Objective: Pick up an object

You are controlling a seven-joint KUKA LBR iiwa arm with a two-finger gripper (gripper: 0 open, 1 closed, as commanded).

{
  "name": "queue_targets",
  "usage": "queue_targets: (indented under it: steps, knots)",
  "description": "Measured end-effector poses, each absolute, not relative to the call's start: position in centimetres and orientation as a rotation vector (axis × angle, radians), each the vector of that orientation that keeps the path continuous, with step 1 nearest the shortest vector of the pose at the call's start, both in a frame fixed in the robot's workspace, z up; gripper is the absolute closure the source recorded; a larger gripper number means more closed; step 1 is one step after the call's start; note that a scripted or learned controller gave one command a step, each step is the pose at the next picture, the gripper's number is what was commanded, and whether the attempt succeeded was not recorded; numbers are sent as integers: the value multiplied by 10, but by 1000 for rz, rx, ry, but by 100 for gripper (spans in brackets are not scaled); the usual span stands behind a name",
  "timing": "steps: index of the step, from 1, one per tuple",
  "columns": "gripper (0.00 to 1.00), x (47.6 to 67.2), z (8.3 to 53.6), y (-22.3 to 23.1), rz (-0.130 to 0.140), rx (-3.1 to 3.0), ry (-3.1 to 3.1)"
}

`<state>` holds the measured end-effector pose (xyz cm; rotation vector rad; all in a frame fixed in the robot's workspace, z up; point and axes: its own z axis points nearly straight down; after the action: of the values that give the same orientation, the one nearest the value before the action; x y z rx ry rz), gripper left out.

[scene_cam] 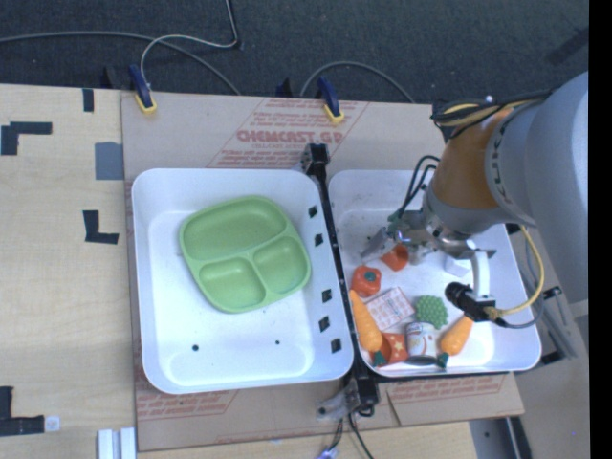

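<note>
My gripper (398, 245) is low in the right bin (512, 357), near its back left part, and looks open. A small orange-red piece (395, 257) lies right under it, between the spread fingers, still resting on the bin floor. Just in front lie a red tomato-like toy (366, 278), a long orange carrot (365, 323), a white packet (390, 307), a green bumpy toy (430, 308), a small can (418, 338) and a second carrot (457, 334).
The left bin (163, 352) holds a green divided plate (246, 252). The arm's grey and orange wrist (473, 175) covers the right bin's back right. A black cable end (463, 297) hangs by the toys. The divider wall (330, 256) stands close to the gripper's left.
</note>
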<state>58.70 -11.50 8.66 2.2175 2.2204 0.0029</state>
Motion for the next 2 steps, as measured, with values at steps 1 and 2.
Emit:
queue_targets:
  steps: [1, 2]
  knots:
    - [0, 637, 86, -97, 3, 2216, 2222]
    - [0, 622, 86, -97, 1, 2216, 2220]
